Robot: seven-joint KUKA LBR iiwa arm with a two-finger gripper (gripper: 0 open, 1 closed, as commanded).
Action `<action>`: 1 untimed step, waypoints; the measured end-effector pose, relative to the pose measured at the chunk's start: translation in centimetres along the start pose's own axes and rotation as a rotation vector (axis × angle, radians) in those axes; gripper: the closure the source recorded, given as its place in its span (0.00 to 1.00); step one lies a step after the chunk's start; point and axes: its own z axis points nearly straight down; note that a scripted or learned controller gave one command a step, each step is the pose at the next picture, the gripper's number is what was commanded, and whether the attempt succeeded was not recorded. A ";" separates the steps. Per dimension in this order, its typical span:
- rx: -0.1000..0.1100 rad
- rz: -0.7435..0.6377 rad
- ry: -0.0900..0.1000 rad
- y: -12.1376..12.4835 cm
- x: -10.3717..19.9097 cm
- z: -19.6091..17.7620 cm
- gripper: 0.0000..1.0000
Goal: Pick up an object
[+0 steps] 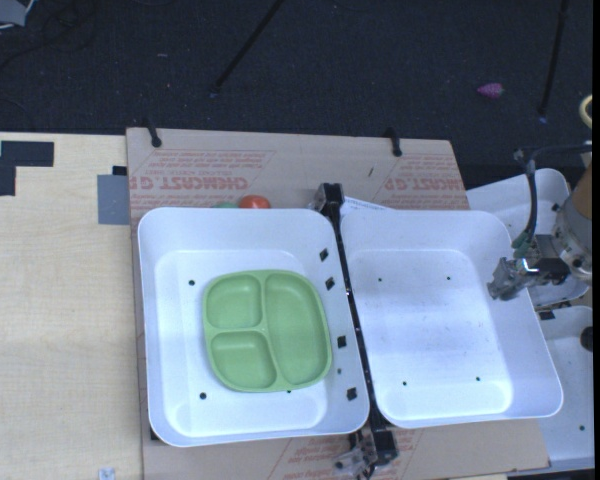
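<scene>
A light green divided plate [267, 330] with three compartments lies flat in the left white bin [170, 258]. The right white bin [480, 388] shows its bare floor. My gripper [507, 280] hovers at the right rim of the right bin, far from the plate. It is small and seen from the side. I see nothing between its fingers.
A small red-orange object [254, 203] and a bit of green beside it sit behind the left bin's far rim on the cardboard [280, 168]. A black clip bar [345, 318] joins the two bins. Cables [531, 203] hang near the wrist.
</scene>
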 end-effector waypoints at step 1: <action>0.004 -0.003 0.003 1.3 5.2 1.0 1.00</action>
